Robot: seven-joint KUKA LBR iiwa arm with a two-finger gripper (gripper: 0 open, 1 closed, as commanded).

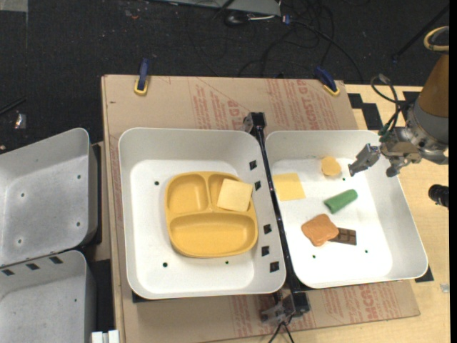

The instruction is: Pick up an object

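Note:
My gripper (378, 161) hangs over the upper right part of the right bin (400, 263), its two fingers spread apart and nothing between them. In that bin lie a small round tan piece (330, 166) just left of the gripper, a flat yellow square (288, 187), a green cylinder (340, 200), an orange toast-shaped piece (319, 229) and a brown chocolate bar (345, 237) touching it. The left bin (143, 263) holds a yellow divided tray (207, 224) with a pale yellow square (234, 195) resting in its upper right compartment.
The grey arm with its orange band (432, 98) comes in from the right edge. A black divider (268, 199) runs between the two bins. Blue and yellow clamps (142, 77) hold the cardboard base at the back. Grey metal panels (43, 191) lie to the left.

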